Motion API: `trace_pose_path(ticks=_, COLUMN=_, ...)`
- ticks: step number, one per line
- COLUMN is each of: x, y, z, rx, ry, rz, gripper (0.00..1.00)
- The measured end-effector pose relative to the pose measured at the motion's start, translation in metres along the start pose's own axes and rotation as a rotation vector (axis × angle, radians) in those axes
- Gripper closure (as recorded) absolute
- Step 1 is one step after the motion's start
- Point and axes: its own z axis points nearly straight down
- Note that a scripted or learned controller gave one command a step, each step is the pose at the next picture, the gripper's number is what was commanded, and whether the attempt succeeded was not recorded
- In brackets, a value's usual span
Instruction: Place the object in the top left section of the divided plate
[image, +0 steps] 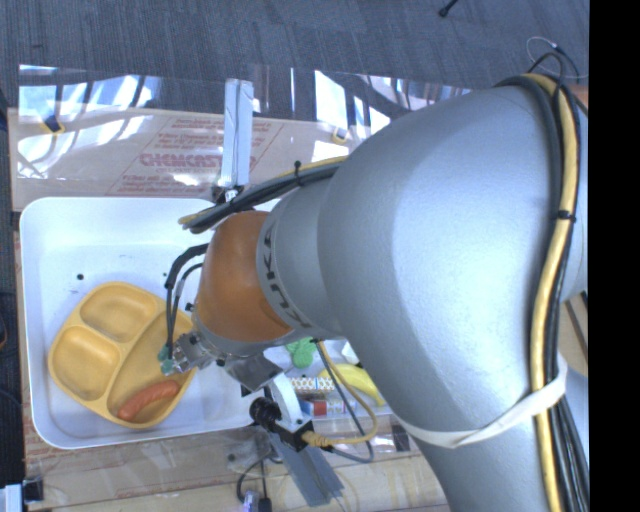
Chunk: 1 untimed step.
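Observation:
A yellow divided plate (70, 385) lies in the left white bin (60, 240), near its front left corner. It has two small sections on the left and one long section on the right. A reddish-brown sausage (147, 400) lies in the long section, at its near end. My gripper (178, 354) hangs at the plate's right rim, just above the long section, under the orange wrist band (235, 285). The arm's bulk hides what lies beneath the wrist.
The grey arm (430, 260) covers most of the right side and the second bin. Beneath it I see a green item (300, 352), a yellow banana-like item (357, 381) and a small printed pack (312, 384). A metal post (238, 130) stands behind the left bin.

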Motion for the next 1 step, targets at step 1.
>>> trace_pose_path(ticks=1, x=0.0016, y=-0.0005, z=0.0006, rx=0.003, ry=0.002, rz=-0.002, gripper=0.00)
